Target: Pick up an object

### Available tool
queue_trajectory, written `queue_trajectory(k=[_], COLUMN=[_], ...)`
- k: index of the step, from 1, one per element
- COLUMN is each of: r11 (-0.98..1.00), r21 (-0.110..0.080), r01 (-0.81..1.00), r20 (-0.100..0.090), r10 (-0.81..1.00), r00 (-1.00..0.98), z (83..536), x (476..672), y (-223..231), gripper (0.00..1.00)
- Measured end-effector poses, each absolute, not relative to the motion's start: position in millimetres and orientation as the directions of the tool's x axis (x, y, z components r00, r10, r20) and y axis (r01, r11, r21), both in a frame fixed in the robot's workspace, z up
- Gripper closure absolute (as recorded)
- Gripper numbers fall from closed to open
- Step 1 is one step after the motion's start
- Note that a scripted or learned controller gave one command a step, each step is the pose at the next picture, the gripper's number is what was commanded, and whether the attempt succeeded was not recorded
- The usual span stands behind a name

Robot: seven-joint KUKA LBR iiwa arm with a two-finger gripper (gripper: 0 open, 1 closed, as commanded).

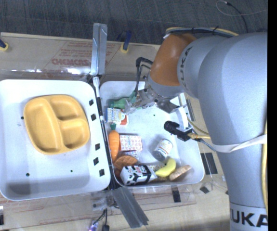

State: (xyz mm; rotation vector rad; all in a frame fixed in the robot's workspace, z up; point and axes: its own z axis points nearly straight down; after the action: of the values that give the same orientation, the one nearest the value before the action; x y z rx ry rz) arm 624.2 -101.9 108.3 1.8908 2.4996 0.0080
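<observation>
Two shallow white plastic bins sit side by side on a table, seen from above at a slant. The left bin holds a yellow plastic divided tray with three compartments, lying near its middle. The right bin holds a jumble of small items along its left and near sides: a green and white packet at the upper left, an orange plastic carrot below it, a red and white printed small box just beside the carrot, a small silver can, a black and white cow-patterned carton, a yellow plastic banana and a tan bread-like piece near the front corner. The grey robot arm with its orange band reaches in from the right, and its gripper hangs low over the far left part of the right bin, close to the green packet. Whether the fingers are spread, pressed together or pinching anything cannot be told from this angle.
</observation>
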Motion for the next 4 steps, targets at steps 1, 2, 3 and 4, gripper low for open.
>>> queue_trajectory(k=[1, 2, 3, 4], r11=[0.272, 0.29, 0.262, 0.197], r21=[0.009, -0.024, -0.003, -0.002], r01=[0.962, 0.957, 0.965, 0.98], r20=[-0.003, 0.008, 0.001, 0.0], r10=[0.962, 0.957, 0.965, 0.98], r00=[-0.272, -0.29, -0.262, -0.197], z=[108.3, 101.2, 91.8, 91.6], x=[624.2, 653.3, 569.5, 598.2], y=[-101.8, -117.0, -98.2, -119.1], gripper=[0.0, 0.0, 0.0, 0.0])
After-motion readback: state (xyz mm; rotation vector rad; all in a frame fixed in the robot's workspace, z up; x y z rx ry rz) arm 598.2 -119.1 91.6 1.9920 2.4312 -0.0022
